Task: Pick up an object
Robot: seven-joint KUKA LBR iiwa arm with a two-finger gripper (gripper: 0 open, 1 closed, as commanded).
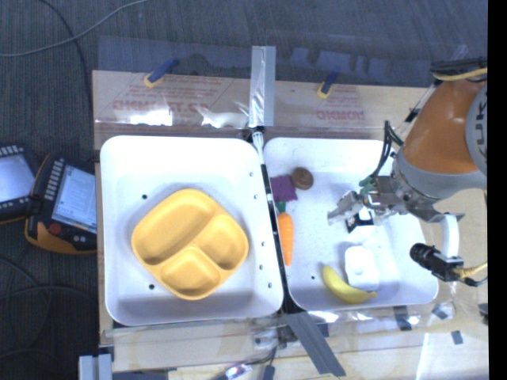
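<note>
Bins (119, 212) smooth white plastic, slight sheen. Yellow tray (190, 242) glossy plastic. Worktop (372, 105) pale matt wood. Tape strip (263, 85) shiny. Floor (238, 10) rough grey carpet.

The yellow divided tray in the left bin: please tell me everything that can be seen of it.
The yellow divided plastic tray is rounded and glossy, with three shallow compartments separated by raised ridges: two larger and one smaller toward the front. It lies flat, open side up, turned at an angle, near the middle of the left white bin. It holds nothing, and only the bin floor touches it.

arm (451, 133) cut off at right; jaws' stance unclear
</note>
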